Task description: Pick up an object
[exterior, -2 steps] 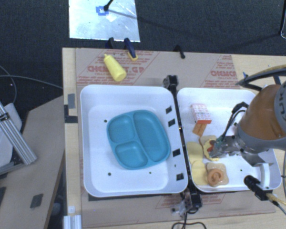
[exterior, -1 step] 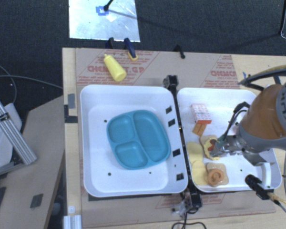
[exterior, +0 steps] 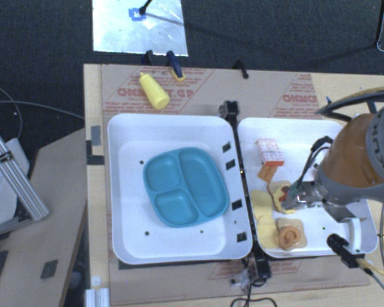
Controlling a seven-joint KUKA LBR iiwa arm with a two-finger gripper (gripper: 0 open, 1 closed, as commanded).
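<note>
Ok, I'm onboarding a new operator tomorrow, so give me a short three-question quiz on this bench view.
1. True or false: the blue divided plate lies in the left bin.
2. Which bin is the gripper over? A) left bin B) right bin C) neither
3. Fill in: the yellow bottle lies outside both bins, on the ____ beyond the left bin's far edge.

Key: 1 true. 2 B; it sits among the small food-like items there, near the pale yellow piece and above the doughnut-like toy. 3 cardboard.
</note>
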